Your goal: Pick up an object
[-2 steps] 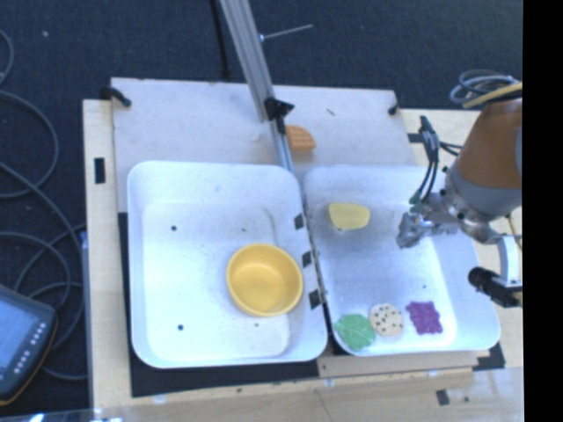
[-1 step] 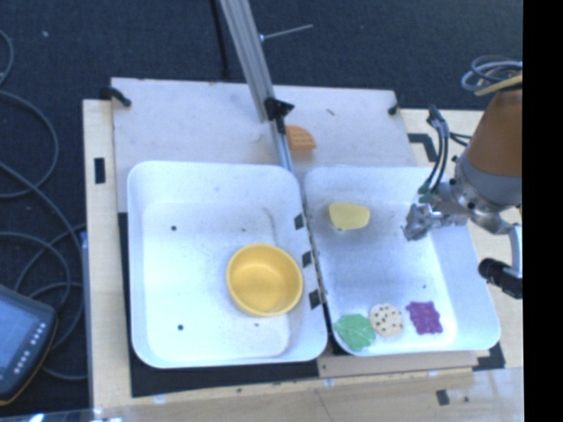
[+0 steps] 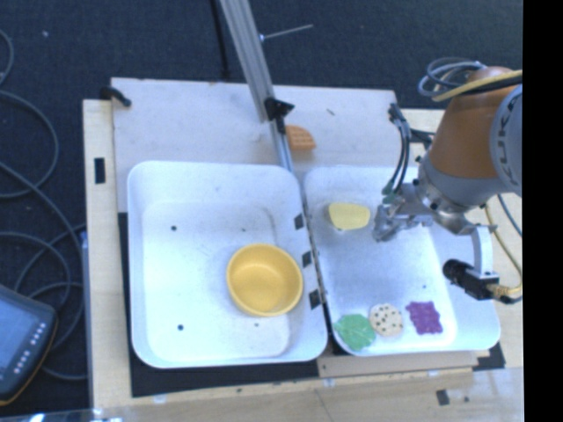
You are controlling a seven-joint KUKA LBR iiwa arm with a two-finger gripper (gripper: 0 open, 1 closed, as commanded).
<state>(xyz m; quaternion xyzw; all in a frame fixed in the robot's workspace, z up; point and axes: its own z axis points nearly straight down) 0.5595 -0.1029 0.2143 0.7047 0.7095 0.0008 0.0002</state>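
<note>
My gripper (image 3: 383, 228) hangs low over the right bin (image 3: 457, 323), just right of a pale yellow flat piece (image 3: 348, 215) lying near that bin's back left corner. Nothing shows between its tips. Along the right bin's front edge lie a green round piece (image 3: 354, 330), a cream cookie with dark dots (image 3: 385, 320) and a purple piece (image 3: 425, 316). A yellow bowl (image 3: 264, 279) sits upright in the left bin (image 3: 176, 236), toward its right side.
A slanted metal pole (image 3: 251, 60) rises from the bench behind the bins, with an orange object (image 3: 300, 138) at its foot. Cables and a black part (image 3: 466, 277) of the arm hang over the right bin's right side.
</note>
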